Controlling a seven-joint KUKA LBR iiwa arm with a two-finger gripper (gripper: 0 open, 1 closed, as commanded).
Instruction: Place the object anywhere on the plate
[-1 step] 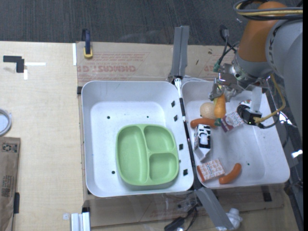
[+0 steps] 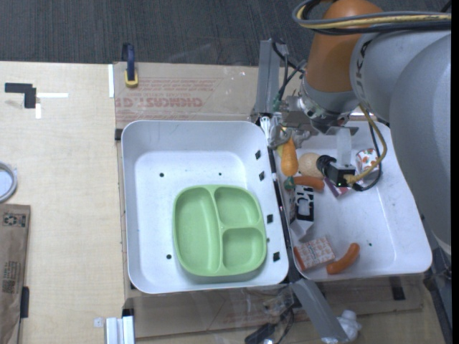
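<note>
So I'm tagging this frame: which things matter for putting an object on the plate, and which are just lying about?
Job: green plate; gripper; orange object right under it.

Lying about: sausage, pink block, black-and-white item, roll of tape, blue-handled clamp.

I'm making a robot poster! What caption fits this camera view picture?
Robot arm reaches into the right bin of toy food, beside an empty green plate in the left bin.

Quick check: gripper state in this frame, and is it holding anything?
Gripper: cannot be told; it sits low over the right bin's left edge, just above the orange item.
</note>
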